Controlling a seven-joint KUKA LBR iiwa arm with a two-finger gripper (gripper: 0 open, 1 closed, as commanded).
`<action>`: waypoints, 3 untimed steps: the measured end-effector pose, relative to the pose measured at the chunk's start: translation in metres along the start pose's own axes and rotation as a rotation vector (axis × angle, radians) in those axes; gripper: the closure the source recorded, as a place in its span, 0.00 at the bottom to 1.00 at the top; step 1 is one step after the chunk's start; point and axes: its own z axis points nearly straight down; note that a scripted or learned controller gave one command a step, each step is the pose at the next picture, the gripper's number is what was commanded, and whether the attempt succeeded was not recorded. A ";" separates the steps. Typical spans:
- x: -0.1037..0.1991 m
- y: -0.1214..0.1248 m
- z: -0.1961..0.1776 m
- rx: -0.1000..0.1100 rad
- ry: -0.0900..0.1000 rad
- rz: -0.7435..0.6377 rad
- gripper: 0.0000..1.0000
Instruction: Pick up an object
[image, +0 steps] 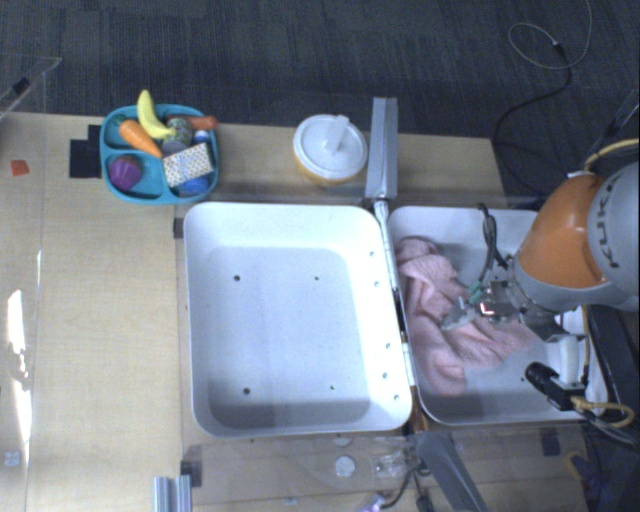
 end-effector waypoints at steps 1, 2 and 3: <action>-0.001 0.004 -0.012 -0.009 -0.004 -0.002 1.00; -0.001 0.004 -0.012 -0.009 -0.004 -0.002 0.00; -0.008 0.017 0.000 0.002 0.000 -0.031 0.00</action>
